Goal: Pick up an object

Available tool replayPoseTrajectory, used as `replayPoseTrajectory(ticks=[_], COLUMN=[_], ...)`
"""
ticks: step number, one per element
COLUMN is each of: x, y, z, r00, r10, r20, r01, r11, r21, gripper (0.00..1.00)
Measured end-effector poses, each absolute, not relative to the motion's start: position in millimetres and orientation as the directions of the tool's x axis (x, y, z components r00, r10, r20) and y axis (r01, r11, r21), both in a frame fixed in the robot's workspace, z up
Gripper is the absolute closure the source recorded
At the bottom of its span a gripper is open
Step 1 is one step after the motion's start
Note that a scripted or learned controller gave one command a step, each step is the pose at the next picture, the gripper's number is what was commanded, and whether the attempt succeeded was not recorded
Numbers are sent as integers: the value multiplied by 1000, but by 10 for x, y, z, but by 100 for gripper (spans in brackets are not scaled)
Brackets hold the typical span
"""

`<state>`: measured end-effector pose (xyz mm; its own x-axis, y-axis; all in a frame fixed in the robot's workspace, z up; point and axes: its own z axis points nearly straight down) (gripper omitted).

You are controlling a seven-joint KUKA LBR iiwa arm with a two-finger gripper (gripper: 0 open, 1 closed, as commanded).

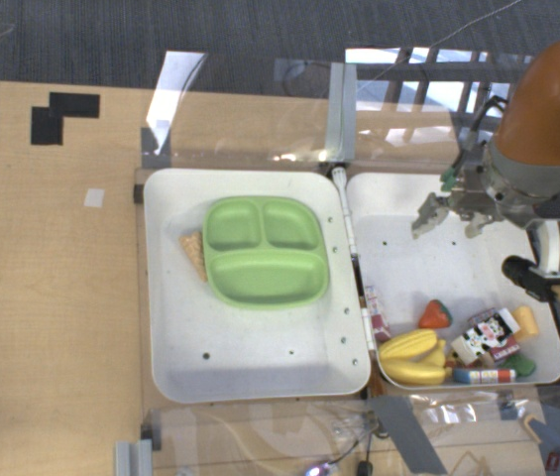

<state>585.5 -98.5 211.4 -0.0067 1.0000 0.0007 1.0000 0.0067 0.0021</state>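
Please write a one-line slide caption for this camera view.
Open claw hovers over right bin; bananas wait below.

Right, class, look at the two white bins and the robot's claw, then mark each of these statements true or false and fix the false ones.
1. The green divided plate lies in the left bin. True.
2. The claw grips the banana. False: the claw hangs open above bare bin floor, with nothing between its fingers; the bananas lie in the right bin's near corner.
3. The strawberry-like red toy sits just above the bananas in the picture. True.
4. The plate is stacked with toys. False: its compartments look bare; a tan piece pokes out at its left edge.
5. All the small toys are bunched at the right bin's near end. True.
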Motion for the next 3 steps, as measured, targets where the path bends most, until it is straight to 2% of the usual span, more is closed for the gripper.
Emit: replayPoseTrajectory(ticks=[1, 2, 3], x=[4895, 5067, 5099], y=[-1279, -1143, -1128], z=[1500, 906, 1014], r00=[-52, -281, -281], r10=[999, 960, 960], r20=[1, -4, -5], r01=[999, 960, 960], r11=[52, 281, 281], r21=[0, 11, 18], gripper=[0, 0, 100])
